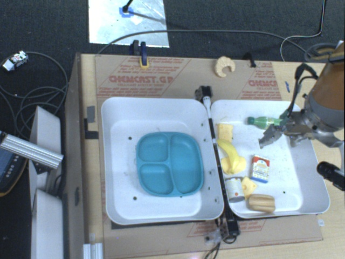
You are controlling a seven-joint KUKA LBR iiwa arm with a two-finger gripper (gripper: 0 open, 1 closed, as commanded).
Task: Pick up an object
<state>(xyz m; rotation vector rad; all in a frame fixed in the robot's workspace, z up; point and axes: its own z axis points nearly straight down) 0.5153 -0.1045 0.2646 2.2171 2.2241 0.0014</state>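
Right bin (310, 196): bottle (265, 122) beside claw (271, 137)

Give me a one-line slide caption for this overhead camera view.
Gripper hovers over the right bin near a green bottle, banana and small carton; blue divided plate sits in the left bin.

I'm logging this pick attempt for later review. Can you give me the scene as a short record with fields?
left bin: holds a blue divided plate
right bin: green bottle, banana, small red and white box, bread roll, a few more small items
gripper: over the right bin, near the green bottle, nothing seen between its fingers
outside the bins: croissant on the cardboard
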